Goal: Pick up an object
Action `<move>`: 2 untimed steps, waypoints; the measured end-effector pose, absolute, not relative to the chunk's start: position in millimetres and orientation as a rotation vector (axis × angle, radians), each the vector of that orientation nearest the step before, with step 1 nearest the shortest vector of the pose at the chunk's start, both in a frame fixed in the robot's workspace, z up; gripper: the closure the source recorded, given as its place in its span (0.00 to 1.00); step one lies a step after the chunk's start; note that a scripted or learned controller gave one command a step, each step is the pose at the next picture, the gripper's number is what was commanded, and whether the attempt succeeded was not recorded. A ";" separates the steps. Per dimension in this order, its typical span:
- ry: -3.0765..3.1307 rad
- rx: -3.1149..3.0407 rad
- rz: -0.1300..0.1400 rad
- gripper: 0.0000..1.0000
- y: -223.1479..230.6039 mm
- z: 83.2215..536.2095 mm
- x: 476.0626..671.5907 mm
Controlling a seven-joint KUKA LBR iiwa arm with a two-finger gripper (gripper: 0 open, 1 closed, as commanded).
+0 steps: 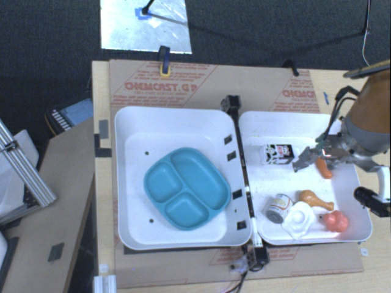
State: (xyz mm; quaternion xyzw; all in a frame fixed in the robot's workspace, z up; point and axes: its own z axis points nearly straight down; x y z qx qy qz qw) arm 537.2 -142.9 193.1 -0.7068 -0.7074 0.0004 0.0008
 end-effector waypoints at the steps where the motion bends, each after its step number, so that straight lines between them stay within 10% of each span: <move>1: -2.222 -2.219 0.001 0.00 -135.5 148.8 536.9; 2: -2.223 -2.216 0.001 0.00 -128.1 101.6 542.7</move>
